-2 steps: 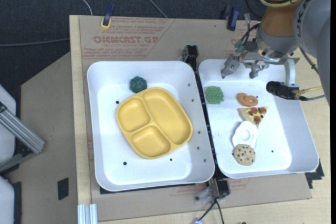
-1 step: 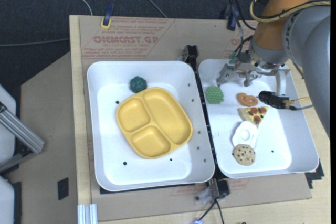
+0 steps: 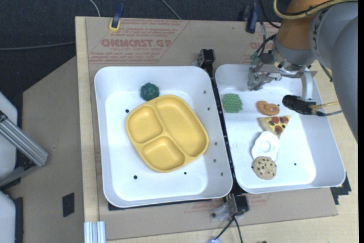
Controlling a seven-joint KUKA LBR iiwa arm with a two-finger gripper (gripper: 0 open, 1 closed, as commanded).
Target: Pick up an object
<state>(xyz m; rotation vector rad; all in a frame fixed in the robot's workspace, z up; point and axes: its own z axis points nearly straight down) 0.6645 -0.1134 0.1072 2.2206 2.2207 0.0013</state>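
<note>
My gripper [image 3: 257, 80] hangs over the far end of the right bin [image 3: 318, 176], below the orange band of the arm [image 3: 301, 31]. Toy foods lie in this bin: a light green round piece [image 3: 231, 102] just left of and below the gripper, a brown pretzel [image 3: 267, 107], a pizza slice [image 3: 274, 123], a fried egg [image 3: 265, 145] and a cookie [image 3: 264, 167]. Nothing shows in the gripper's grasp, and it looks apart from all of them.
The left bin [image 3: 114, 179] holds a yellow three-part plate [image 3: 166, 132] and a dark green lump [image 3: 149, 90] behind it. A black part with a cable [image 3: 297, 103] sticks out beside the pretzel. Black clamps [image 3: 206, 57] sit where the bins meet.
</note>
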